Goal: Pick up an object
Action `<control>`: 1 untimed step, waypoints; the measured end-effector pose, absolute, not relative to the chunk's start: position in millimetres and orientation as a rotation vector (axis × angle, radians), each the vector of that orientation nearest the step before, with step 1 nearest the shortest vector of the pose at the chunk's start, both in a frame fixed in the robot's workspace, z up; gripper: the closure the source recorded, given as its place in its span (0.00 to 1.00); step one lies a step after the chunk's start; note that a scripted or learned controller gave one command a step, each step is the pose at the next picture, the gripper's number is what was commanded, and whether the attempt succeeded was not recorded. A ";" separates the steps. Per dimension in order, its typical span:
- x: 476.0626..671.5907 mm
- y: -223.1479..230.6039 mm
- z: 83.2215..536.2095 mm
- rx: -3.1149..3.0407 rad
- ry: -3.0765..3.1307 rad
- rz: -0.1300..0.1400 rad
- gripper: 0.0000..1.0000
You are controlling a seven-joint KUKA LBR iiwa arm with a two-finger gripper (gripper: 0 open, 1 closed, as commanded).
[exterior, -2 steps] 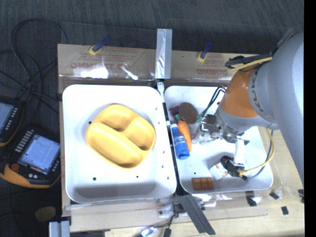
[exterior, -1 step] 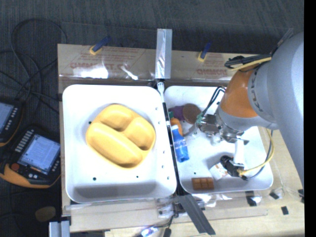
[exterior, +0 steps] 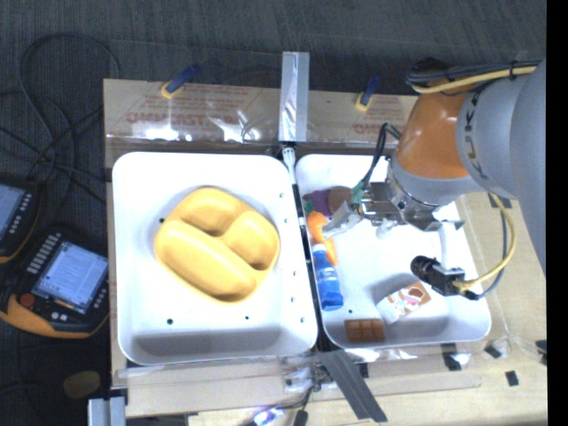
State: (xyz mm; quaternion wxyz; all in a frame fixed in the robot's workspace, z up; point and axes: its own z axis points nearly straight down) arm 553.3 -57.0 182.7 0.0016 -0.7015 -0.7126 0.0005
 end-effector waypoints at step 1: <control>545.0 -122.7 252.3 -2.080 -2.355 0.004 0.00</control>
